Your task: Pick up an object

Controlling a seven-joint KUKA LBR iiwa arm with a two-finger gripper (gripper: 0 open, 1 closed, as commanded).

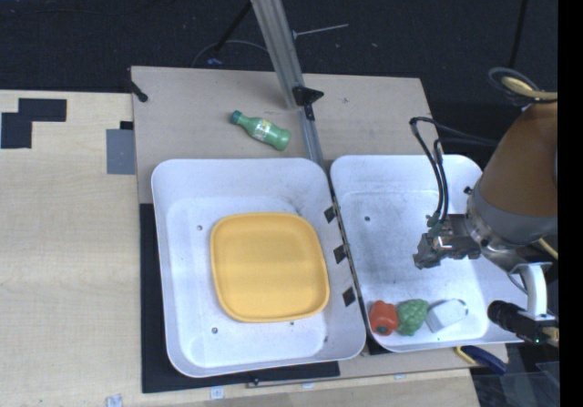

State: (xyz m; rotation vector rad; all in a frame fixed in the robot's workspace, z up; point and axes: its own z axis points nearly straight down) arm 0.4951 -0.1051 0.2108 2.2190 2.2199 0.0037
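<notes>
This is a robotics lab or test cell, not a home or shop; a pale plywood bench board (383, 114) sits on a dark mat, carrying two shallow white plastic bins (182, 205) clipped side by side; a bare extruded aluminium mast (278, 32) rises at a slant from the board's far edge; black cables (433, 159) loop loosely over the right bin and across the dark carpeted floor (410, 5) behind; the grey industrial arm with an orange band (524, 168) reaches in from the right; light wood-grain panels (64, 259) with square cut-outs lie to the left.
</notes>
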